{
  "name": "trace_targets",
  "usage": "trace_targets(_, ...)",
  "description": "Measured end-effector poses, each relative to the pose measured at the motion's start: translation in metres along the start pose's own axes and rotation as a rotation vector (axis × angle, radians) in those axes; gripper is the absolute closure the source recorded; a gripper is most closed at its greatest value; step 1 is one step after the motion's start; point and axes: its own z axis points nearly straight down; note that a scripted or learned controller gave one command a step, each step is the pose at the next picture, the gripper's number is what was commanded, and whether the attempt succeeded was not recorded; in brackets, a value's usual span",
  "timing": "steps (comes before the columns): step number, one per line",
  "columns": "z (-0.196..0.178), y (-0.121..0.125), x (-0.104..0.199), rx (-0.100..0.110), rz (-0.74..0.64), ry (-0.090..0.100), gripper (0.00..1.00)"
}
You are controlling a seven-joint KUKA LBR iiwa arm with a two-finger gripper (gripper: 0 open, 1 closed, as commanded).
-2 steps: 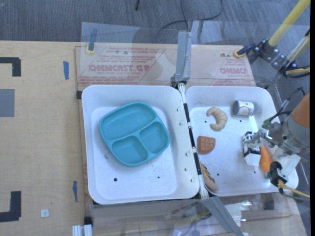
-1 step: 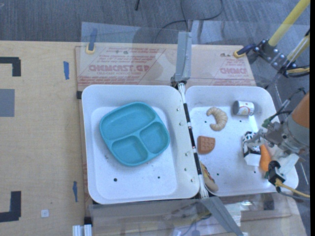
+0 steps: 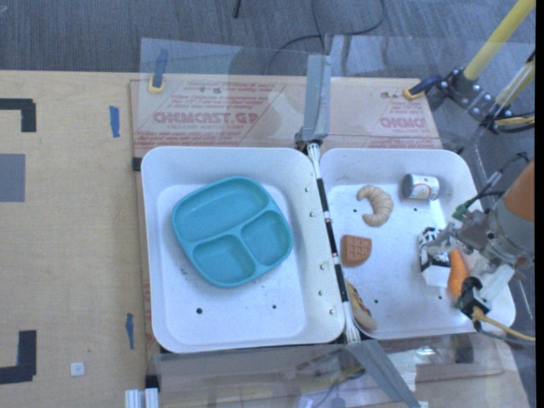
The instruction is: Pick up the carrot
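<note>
On the bench, two white bins sit side by side. Left bin (image 3: 161, 313): a blue divided plate (image 3: 231, 230). Right bin (image 3: 399, 313): a croissant (image 3: 376, 204), a small can (image 3: 421, 186), a waffle piece (image 3: 356, 250). At its right side the gripper (image 3: 455, 270) is down over the carrot (image 3: 457, 273), which appears to lie between its fingers; how wide the fingers stand cannot be determined.

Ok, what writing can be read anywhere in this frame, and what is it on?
"CHEMCAST GP" reads in red on the left protective sheet behind the bins.
Red print on the right sheet: likely the same brand, cut short and too blurred to confirm.
Small can in the right bin: label too small to read.
</note>
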Motion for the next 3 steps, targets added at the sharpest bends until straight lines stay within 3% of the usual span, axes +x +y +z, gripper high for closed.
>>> trace_targets(1, 0.000, 0.000, 0.001, -0.002, -0.036, -0.004, 0.00)
trace_targets(2, -0.012, 0.006, -0.001, -0.021, -0.037, -0.009, 1.00)
trace_targets(3, -0.080, 0.006, 0.083, 0.039, 0.105, -0.035, 1.00)
